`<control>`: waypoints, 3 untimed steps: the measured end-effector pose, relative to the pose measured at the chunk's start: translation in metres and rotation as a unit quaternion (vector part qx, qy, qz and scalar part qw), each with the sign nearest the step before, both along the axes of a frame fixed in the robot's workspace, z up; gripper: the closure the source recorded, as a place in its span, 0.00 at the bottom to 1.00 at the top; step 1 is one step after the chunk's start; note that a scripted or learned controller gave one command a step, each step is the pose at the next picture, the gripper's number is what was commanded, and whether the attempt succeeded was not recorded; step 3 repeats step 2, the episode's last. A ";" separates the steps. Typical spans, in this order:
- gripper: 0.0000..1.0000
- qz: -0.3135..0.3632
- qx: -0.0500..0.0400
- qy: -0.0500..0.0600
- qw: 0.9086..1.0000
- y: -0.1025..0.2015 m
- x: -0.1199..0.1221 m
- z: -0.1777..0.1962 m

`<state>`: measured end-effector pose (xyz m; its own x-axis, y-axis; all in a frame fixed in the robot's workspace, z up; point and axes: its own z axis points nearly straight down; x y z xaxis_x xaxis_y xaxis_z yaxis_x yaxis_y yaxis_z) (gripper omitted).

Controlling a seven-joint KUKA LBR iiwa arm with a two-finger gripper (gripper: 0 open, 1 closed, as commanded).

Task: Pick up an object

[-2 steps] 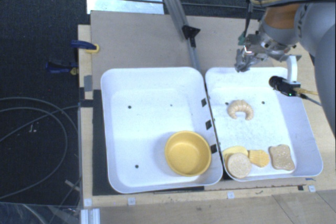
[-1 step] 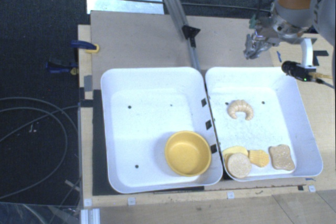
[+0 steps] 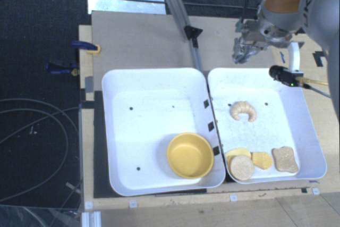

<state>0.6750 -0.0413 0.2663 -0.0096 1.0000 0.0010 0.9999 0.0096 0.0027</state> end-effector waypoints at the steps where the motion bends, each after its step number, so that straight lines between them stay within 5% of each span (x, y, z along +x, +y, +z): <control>1: 1.00 0.000 0.000 0.001 1.000 0.045 -0.021 0.004; 2: 1.00 0.000 0.000 0.002 1.000 0.102 -0.040 -0.009; 3: 1.00 0.000 0.000 0.002 1.000 0.102 -0.040 -0.009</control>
